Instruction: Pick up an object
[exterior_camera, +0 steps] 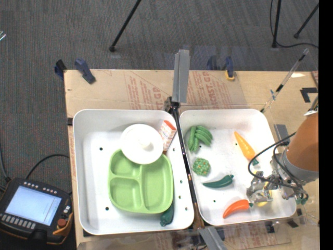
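Claw hangs low in the right bin, just beside the orange pepper, apparently lining up a grasp; whether it is clenched, I cannot tell.

— What's in my left bin?
— A divided tray, a round lid on its back edge.
— My right bin?
— Bean pods at back left, carrot right, pepper in front.
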You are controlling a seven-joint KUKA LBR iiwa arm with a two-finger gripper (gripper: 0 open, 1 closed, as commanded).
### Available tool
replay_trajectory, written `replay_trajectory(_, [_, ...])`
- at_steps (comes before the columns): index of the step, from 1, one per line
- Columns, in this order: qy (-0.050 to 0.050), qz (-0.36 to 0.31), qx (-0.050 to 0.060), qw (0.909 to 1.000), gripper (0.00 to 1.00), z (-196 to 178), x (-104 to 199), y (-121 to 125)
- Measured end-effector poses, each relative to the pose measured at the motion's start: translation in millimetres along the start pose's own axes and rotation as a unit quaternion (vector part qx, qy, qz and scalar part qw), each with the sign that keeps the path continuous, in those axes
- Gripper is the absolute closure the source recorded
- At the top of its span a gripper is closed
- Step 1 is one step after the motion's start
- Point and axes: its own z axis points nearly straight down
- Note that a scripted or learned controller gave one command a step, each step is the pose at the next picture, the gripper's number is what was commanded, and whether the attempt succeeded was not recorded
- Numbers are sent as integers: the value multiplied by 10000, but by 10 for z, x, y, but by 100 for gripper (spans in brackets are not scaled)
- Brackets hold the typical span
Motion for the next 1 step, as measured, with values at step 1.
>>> replay_trajectory(1, [-13, -12, 0, 10000, 0, -7, -12, 10])
